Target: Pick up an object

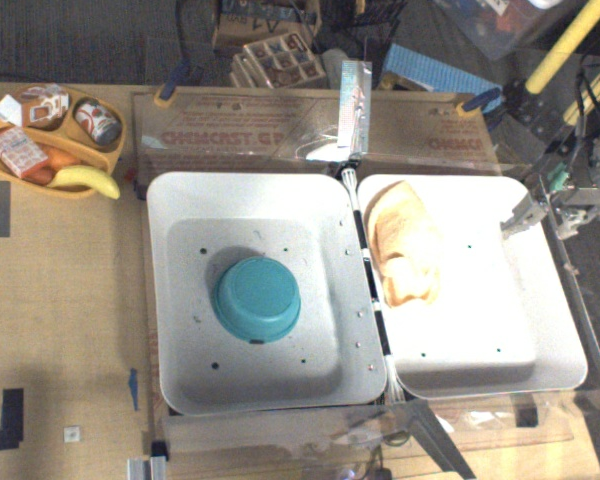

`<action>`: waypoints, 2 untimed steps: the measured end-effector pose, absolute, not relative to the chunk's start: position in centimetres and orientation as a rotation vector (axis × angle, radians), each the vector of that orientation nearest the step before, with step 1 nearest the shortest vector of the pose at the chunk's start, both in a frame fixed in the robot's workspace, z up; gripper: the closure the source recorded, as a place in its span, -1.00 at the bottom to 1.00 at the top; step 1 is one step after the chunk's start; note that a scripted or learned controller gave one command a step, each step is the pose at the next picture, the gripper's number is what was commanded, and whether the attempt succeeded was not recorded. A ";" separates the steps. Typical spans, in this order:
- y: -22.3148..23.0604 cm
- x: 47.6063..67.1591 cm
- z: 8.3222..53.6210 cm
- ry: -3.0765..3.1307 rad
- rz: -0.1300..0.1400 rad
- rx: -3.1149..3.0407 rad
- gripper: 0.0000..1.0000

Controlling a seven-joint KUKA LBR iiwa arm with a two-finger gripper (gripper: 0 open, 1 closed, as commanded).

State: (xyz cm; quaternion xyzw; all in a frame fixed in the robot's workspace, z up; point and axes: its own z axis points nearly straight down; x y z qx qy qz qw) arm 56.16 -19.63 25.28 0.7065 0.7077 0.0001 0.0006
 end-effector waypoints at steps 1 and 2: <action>-12.8 63.1 20.1 2.080 0.001 2.351 -1.00; -16.8 61.7 15.3 2.137 -0.003 2.306 -1.00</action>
